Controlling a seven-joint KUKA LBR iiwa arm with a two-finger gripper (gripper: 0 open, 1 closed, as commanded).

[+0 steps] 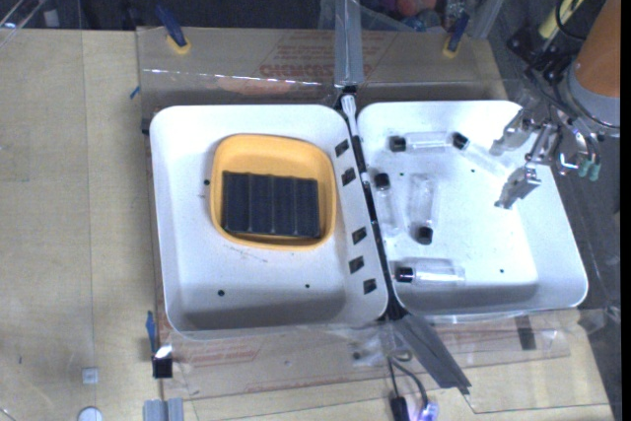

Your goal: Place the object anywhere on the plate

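The gripper [520, 175] is hovering open and holding nothing over the right bin [552, 271], where clear vials [422, 200] are lying far from the yellow plate [271, 153], so these slippery tubes risk rolling away.

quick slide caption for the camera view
Gripper over right bin of clear tubes; black object sits on yellow plate.

Glossy yellow plate [271, 153], ribbed black block [272, 205], smooth white plastic bins [187, 281].

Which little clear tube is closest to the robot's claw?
The top tube, lying along the right bin's far side. The gripper hangs just right of it; the other tubes lie lower and further left.
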